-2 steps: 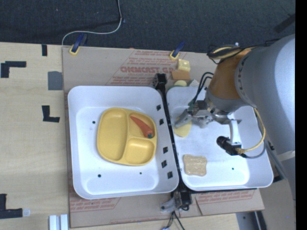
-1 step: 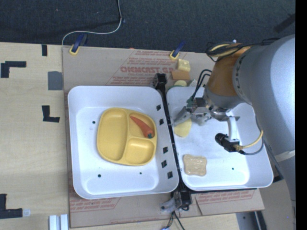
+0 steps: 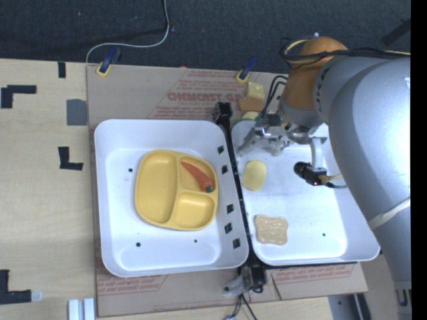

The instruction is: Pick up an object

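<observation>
While the camera looks down at a slant, two shallow white bins sit side by side on a cardboard-covered bench.
Left bin (image 3: 113, 179): holds a yellow divided plate (image 3: 175, 189) with three compartments, lying flat near the bin's middle.
Red pepper (image 3: 198, 175): a small red chili-shaped piece with a green stem end, lying in the plate's upper right compartment.
Right bin (image 3: 347, 235): holds two loose items along its left side.
Pale yellow piece (image 3: 255, 175): a rounded, lemon-like object resting on the bin floor, near the divider between the bins.
Tan slab (image 3: 271, 229): a flat, bread-coloured piece with rough edges, lying toward the front of the right bin, well apart from the pale yellow piece.
Arm (image 3: 370, 122): large and grey with an orange band, reaching in from the right and covering the right bin's far corner.
Gripper (image 3: 267, 141): metallic, low over the back left of the right bin, just above the pale yellow piece; whether it is open or closed cannot be told, and nothing is seen held.
Tan block (image 3: 252, 99): sits on the cardboard behind the bins.
</observation>
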Controlling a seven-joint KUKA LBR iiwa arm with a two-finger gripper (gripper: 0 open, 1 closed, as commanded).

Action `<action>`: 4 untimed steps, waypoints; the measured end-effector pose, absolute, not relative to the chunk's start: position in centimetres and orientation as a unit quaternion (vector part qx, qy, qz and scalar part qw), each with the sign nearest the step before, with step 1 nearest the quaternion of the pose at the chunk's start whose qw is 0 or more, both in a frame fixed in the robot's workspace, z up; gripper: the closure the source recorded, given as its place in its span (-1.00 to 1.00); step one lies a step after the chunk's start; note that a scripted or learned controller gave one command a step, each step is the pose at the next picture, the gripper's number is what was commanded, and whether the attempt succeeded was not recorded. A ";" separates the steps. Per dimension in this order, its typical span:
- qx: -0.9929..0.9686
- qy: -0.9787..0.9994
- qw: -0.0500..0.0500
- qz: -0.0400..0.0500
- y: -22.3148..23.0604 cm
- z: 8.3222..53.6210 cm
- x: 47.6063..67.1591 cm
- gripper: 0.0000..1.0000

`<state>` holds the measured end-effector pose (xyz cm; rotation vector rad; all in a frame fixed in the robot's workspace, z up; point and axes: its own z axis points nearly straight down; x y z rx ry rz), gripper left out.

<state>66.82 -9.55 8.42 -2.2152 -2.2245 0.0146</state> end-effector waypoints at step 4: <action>-0.707 -0.707 0.001 0.001 -10.0 8.9 63.0 -1.00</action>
